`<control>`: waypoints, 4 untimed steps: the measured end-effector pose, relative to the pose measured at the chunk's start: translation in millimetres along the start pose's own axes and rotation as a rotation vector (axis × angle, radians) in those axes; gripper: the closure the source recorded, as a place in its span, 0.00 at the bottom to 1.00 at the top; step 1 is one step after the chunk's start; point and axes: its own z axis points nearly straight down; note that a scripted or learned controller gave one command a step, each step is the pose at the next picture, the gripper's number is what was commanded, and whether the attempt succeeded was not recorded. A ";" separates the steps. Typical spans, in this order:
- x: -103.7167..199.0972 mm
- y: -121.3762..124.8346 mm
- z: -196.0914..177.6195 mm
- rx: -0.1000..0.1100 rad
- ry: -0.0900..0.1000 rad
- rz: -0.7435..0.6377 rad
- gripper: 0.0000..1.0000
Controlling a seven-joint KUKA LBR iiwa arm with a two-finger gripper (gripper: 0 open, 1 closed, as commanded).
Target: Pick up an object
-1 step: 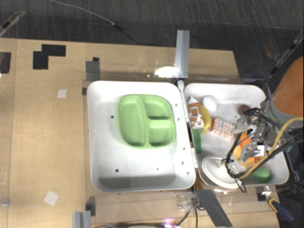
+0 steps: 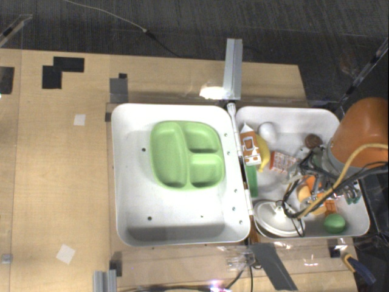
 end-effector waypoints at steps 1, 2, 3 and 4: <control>-11.9 18.4 5.6 0.015 -0.004 -0.137 0.00; -85.0 35.0 7.9 0.007 -0.004 -0.166 0.00; -34.9 1.5 7.1 0.000 -0.001 0.096 0.00; 8.6 5.1 -8.6 -0.001 0.000 0.153 0.00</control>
